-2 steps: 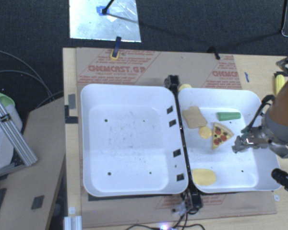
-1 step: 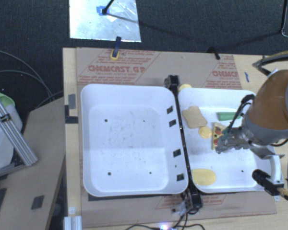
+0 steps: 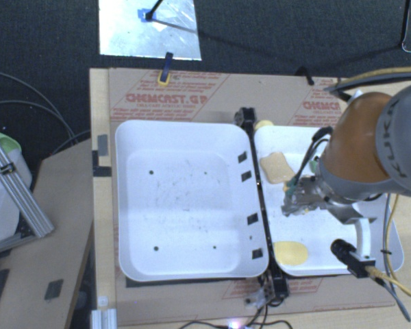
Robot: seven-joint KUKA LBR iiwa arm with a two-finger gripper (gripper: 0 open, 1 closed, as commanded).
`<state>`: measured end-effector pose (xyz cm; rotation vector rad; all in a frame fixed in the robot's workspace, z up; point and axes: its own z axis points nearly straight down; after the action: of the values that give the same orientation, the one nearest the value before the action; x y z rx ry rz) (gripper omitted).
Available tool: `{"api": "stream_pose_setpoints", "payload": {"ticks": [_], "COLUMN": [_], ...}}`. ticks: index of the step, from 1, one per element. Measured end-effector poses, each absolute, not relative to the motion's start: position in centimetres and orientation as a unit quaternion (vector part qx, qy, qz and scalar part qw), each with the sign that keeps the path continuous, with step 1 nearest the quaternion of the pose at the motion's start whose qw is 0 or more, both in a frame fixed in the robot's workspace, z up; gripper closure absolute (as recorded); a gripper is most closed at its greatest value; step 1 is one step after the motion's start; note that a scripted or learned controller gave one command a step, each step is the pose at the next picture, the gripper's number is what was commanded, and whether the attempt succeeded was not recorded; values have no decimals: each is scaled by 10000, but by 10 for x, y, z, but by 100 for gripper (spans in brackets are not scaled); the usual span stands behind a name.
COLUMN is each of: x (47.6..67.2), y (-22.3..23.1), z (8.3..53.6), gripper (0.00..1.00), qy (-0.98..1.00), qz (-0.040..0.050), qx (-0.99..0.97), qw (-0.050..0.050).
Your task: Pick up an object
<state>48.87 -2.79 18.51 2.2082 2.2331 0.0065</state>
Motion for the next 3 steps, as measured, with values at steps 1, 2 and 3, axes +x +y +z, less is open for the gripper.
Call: {"api": "stream_pose_setpoints", "payload": {"ticks": [1, 2, 3], "x": [488, 524, 486], "y": [64, 110, 98], "z": [236, 327, 395], "gripper": [100, 100, 100], "qy": [7120, 7107, 7090], "qz": [39, 63, 35], "qx": [7021, 7035, 7052], "qw": [11, 33, 18]}}
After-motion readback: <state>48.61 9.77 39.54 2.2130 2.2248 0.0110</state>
